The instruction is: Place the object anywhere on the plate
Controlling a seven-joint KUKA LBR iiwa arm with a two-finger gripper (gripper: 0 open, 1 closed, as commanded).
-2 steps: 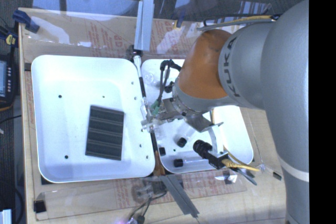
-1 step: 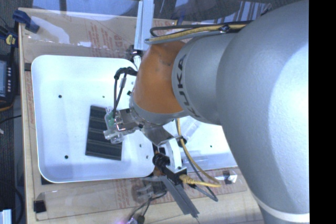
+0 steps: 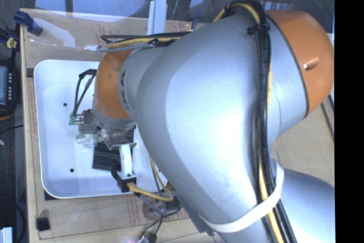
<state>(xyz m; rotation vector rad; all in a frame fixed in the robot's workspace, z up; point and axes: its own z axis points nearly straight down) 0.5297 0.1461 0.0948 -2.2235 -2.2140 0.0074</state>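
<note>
1. Nearest the camera, the grey arm (image 3: 227, 122) bulked from 3 o'clock to the centre and covered much of the bench.
2. Under it, the orange band (image 3: 108, 88) topped the wrist, which pointed down into the white bin (image 3: 54, 99) at 9 o'clock.
3. The hand (image 3: 88, 128) hung low over the bin floor, toward the bin's 3 o'clock side. Apart or together: could not tell from behind the wrist. No held thing could be made out.
4. Object and plate: could not tell where either lay, as the arm hid that ground. The bare bin floor carried two small dark specks (image 3: 65, 104), at 10 and 7 o'clock from the hand.
5. Judgement: probably the pick, with the task not yet far along. To do it well, come down plumb and centred, and confirm the catch before rising. Then clear the bin wall, travel level and let go low over the plate.
6. Farthest, the bench (image 3: 51, 31) showed pale at 12 o'clock.
</note>
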